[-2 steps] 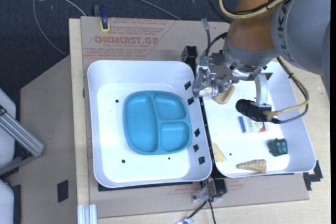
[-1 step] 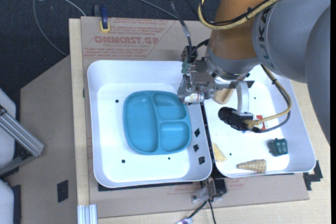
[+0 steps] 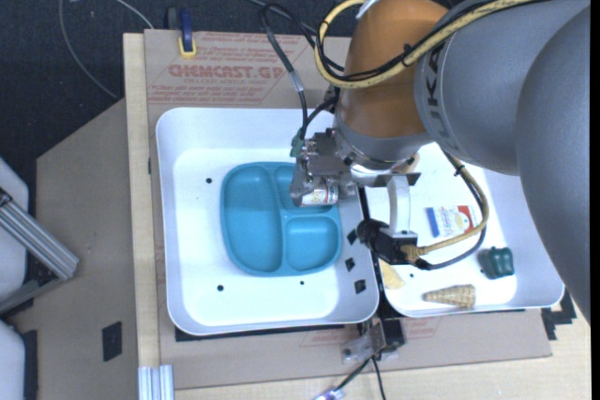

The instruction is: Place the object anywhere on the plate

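I see the claw (image 3: pixel 317 185) pinching a small silvery object (image 3: pixel 322 196) over the right rim of the blue plate (image 3: pixel 267 220). I judge it light, stiff, slippery; hold it across the middle

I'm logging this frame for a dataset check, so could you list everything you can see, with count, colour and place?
Bins: two, white, side by side on the bench.
Plate: one, blue, divided into compartments, in the left bin.
Ice-cream cone: one, tan, near the front edge of the right bin.
Small object: one, dark green, in the right bin, right of the cone.
Card or packet: one, white with blue and red print, in the right bin.
Board: one, brown with red lettering, under the bins.
Clamp: one, blue and yellow, on the board's far edge.
Arm: one, grey with an orange band, reaching in from the right.
Gripper: one, metallic, over the plate's right rim.
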`<move>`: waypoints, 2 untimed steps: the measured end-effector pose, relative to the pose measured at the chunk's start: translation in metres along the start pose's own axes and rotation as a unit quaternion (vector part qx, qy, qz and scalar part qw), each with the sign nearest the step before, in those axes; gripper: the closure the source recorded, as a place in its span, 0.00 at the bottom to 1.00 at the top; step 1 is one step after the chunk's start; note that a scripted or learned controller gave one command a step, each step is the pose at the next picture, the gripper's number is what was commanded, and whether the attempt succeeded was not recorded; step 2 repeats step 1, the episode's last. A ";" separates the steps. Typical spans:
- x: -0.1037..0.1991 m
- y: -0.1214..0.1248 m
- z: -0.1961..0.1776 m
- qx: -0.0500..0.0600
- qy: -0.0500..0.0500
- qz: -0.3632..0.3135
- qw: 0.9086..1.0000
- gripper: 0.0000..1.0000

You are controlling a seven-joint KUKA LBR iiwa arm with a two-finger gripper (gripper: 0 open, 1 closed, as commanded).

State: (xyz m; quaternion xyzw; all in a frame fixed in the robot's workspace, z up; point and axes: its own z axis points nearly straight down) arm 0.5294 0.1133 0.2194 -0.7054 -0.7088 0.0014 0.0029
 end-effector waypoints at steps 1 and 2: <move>-0.003 0.001 0.000 -0.001 -0.001 0.002 1.000 0.00; -0.003 0.001 0.000 -0.001 -0.001 0.002 1.000 0.00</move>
